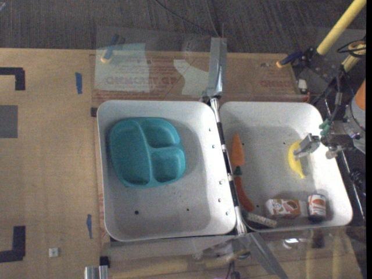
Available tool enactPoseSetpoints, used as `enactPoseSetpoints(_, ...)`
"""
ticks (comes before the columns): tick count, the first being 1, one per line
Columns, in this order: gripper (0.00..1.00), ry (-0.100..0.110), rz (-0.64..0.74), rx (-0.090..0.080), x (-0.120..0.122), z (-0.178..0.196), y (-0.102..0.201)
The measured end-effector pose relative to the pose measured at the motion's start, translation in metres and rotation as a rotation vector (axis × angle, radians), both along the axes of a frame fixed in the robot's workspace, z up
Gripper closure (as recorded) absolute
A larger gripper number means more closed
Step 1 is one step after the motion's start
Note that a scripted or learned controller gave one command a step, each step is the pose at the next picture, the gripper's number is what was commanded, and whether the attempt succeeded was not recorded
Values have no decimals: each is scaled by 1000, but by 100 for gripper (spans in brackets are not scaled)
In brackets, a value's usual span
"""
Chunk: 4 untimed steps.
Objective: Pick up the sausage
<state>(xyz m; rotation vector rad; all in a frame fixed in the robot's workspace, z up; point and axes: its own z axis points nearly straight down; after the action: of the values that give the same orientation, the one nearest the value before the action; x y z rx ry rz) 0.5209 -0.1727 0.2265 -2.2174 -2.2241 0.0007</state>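
The sausage, a reddish-brown curved link, lies along the left wall of the right bin, just below an orange carrot. My gripper reaches in from the right edge and hovers over the right half of that bin, directly above a yellow banana. It is well to the right of the sausage and apart from it. Nothing shows held in it.
A small printed carton and a red-labelled can rest near the right bin's front wall, beside a dark flat item in the front left corner. The left bin holds a teal divided plate.
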Motion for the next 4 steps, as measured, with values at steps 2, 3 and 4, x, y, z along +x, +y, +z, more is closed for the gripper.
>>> enactPoseSetpoints(2,0,0,-115,0,10,-124,81)
enactPoseSetpoints(3,0,-6,-409,0,38,-138,79)
enactPoseSetpoints(4,0,-6,-530,-1,71,-139,77)
